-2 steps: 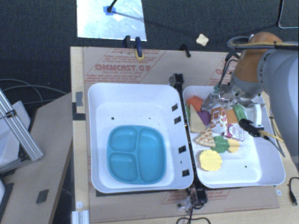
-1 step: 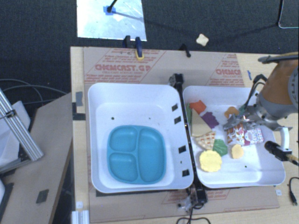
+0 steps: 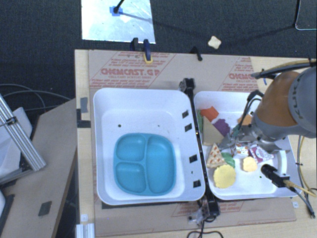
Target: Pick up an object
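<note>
- We look down at a slant on two shallow white bins side by side on a bench; the left bin [image 3: 143,100] holds one blue divided plate [image 3: 145,163], which has three compartments.
- The right bin [image 3: 225,99] holds a heap of small toy foods, and our one grey arm [image 3: 285,108] reaches in over it from 3 o'clock.
- The gripper [image 3: 237,144] hangs low over the middle of the heap. From this height we cannot tell whether it is spread or closed, nor whether anything sits in it.
- What the coming move turns on, as we judge it: the nearest pieces lie just beside the gripper toward 7 and 8 o'clock. The pizza wedge [image 3: 214,156] sits there with its point aimed at about 12 o'clock, its long axis running 12 to 6.
- A green piece [image 3: 228,159] lies just at 6 o'clock of the gripper, touching the wedge's right edge.
- A round yellow piece [image 3: 224,176] lies farther out at 6 o'clock, near the bin's front wall.
- A smaller pale yellow piece [image 3: 249,164] lies at 5 o'clock of the gripper.
- A purple piece [image 3: 221,127] and an orange-red piece [image 3: 210,113] lie at 10 and 11 o'clock.
- Our count: one arm, two bins, one plate, and at least six loose pieces; others under the arm are too hidden to count.
</note>
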{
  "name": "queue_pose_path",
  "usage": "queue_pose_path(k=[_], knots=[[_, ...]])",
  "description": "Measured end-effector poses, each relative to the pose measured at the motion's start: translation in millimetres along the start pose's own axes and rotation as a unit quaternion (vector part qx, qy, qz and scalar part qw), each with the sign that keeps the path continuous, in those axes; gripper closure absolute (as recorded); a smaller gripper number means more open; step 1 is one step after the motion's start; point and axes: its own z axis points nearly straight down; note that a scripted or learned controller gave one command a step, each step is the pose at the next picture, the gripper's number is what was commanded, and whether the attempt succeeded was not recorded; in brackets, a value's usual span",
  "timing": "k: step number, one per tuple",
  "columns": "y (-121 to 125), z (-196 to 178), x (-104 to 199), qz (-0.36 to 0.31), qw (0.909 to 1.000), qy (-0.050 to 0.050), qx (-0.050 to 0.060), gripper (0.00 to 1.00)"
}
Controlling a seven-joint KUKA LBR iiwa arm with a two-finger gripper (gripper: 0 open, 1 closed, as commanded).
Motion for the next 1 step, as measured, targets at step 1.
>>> queue_pose_path(k=[1], knots=[[2.4, -11.5, -4.2, 0.002, 1.0, -0.002, -0.003, 1.0]])
